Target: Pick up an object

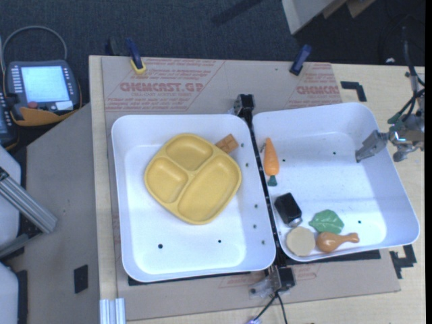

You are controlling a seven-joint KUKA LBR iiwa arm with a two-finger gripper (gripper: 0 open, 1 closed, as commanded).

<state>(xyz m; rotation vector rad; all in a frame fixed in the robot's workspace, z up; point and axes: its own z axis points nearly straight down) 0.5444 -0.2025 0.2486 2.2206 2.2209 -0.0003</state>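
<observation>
The pincer (379, 147) hovers at the right bin's (378, 123) right edge; whether it is spread, I cannot tell. In that bin lie a carrot (271, 158), black block (288, 208), green leaf (327, 220), round cookie (301, 241) and drumstick (335, 240). A yellow plate (193, 178) sits in the left bin (128, 201).

The cardboard sheet (169, 79) under the bins reads "CHEMCAST GP" in red.

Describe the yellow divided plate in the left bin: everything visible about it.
The yellow three-compartment plastic-looking plate lies flat and right side up in the left white bin, toward its far half. It is rounded, with raised ridges splitting it into two smaller sections and one larger one; nothing lies in them. A small brown block sits at its far right rim, seemingly touching it. Bare bin floor surrounds the rest.
</observation>
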